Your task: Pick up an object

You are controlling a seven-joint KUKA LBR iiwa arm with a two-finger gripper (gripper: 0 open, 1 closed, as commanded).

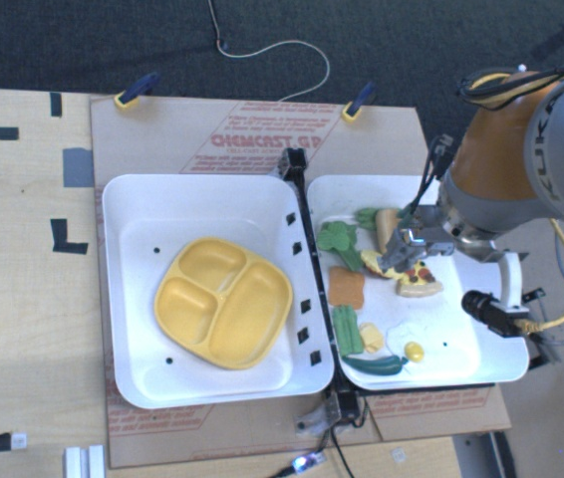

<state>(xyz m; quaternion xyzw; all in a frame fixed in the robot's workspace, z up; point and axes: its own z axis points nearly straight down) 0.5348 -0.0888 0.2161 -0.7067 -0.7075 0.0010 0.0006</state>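
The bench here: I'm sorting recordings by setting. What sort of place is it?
Probably a robotics lab test bench: two white bins clamped onto cardboard, toy food and a yellow tray as practice objects, and the arm's gripper working among them.

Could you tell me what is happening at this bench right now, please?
The grey and orange arm reaches in from the right, with its gripper low over the toy food in the right bin, near a pizza slice. Whether it grips anything is unclear. The left bin holds a yellow divided plate.
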